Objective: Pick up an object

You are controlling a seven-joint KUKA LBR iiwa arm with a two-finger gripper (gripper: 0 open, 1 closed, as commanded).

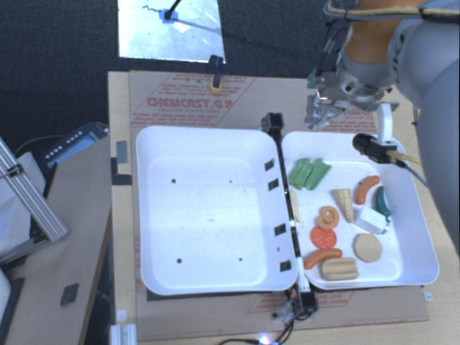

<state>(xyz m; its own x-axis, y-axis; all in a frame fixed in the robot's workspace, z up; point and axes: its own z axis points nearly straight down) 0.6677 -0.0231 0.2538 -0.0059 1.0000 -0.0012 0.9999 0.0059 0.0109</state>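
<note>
In the right-hand white bin [413, 214] of the camera view lies a scatter of toy food. A green bundle of pea pods [309, 172] sits at the far left corner. Nearer the middle are a pale wedge [346, 203], an orange ring-shaped slice [328, 218] and a red tomato slice [323, 237] touching it. Two sausages lie apart, one orange-red sausage [366, 187] toward the far right and one longer sausage [322, 257] at the near side, just above a tan bread roll [338, 269]. A round biscuit-coloured disc [368, 248] rests beside the roll, with a white block [371, 220] and a dark teal piece [381, 201] above it.

The gripper [322, 113] hangs over the bench beyond the far rim of this bin, well apart from every item, with nothing between its fingers; whether they are spread or pressed together cannot be made out.

Two bins stand side by side; the left white bin [154, 164] joins the right one along a seam with black clips. Both rest on a brown cardboard sheet [187, 100] printed in red, over a wooden bench [118, 106]. A shiny square plate [169, 20] lies on dark carpet beyond.
</note>
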